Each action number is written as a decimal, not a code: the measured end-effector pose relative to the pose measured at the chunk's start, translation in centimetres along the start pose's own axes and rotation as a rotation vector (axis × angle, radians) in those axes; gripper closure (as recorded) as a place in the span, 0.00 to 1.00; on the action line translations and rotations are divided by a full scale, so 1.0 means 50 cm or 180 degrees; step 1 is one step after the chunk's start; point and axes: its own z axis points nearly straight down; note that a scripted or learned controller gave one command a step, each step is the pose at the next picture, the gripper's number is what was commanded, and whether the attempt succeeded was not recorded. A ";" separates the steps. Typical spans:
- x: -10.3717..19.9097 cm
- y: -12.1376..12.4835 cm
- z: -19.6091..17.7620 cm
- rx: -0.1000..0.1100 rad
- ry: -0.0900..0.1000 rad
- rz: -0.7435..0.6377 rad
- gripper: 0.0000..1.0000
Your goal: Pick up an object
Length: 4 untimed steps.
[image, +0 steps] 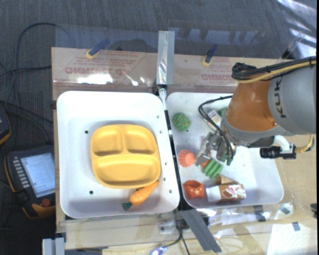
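Note:
My gripper (215, 152) hangs low in the right bin (266, 182), just above a green ribbed object (213, 169). To its left lies a small pink-orange round object (186, 158), and a green round one (181, 121) sits further back. A red cup (193, 189) and a brown-and-white carton (228, 192) lie at the bin's front. The fingers are dark and blurred against the wrist, and nothing shows clearly between them.
The left bin (74, 142) holds a yellow divided plate (126, 154) and an orange carrot (143, 194) at its front edge. The arm's orange band (252, 108) covers the back right of the right bin. A metal divider (165, 62) stands behind the bins.

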 end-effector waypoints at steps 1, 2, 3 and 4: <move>0.126 0.020 -0.166 0.0032 0.0055 0.0709 1.00; 0.055 0.135 -0.348 0.0037 0.0046 0.1031 1.00; 0.055 0.135 -0.348 0.0039 0.0048 0.1031 0.00; 0.004 0.031 -0.163 0.0044 0.0052 0.1203 0.00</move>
